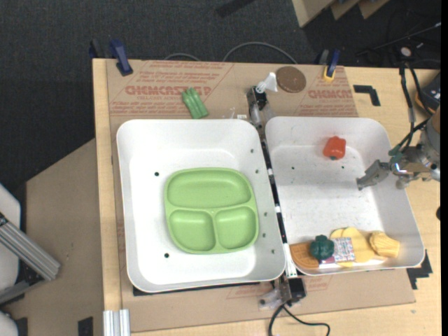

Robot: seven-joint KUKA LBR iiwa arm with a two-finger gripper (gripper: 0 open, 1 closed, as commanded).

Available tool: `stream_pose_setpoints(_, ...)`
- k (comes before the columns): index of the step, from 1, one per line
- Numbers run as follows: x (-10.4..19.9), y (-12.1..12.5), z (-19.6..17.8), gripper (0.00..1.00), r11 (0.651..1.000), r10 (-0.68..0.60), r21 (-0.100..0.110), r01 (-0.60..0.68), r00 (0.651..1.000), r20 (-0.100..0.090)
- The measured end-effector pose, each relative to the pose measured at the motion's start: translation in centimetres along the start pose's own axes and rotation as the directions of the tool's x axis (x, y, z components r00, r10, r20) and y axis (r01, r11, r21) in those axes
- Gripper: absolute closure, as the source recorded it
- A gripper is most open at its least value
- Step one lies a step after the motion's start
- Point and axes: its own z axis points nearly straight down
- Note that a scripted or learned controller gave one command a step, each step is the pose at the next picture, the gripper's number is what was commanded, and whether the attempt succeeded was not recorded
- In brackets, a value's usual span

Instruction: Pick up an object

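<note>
green clip — brown disc

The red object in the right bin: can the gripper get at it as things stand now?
Probably yes. The red object lies alone on the right bin's bare floor near the far wall, and the gripper hangs close by with nothing between them. The near wall might crowd one finger.

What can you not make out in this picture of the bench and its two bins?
- Pincer: small and dark over the right bin; its state is unclear.
- Arm: cut off by the right edge.
- Pile of objects at the right bin's near wall: overlapping, too small to identify.
- Label in the pile: print too small to read.
</note>
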Motion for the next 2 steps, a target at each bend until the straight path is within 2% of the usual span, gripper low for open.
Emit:
stream_pose_setpoints(1, 5.5, 6.1, 2.2, 0.0, 1.0, -0.007, -0.004, 0.007, 1.0, 0.001)
stream_pose_setpoints(2, 6.1, 12.1, 11.4, 0.0, 1.0, -0.004, -0.001, 0.004, 1.0, 0.0)
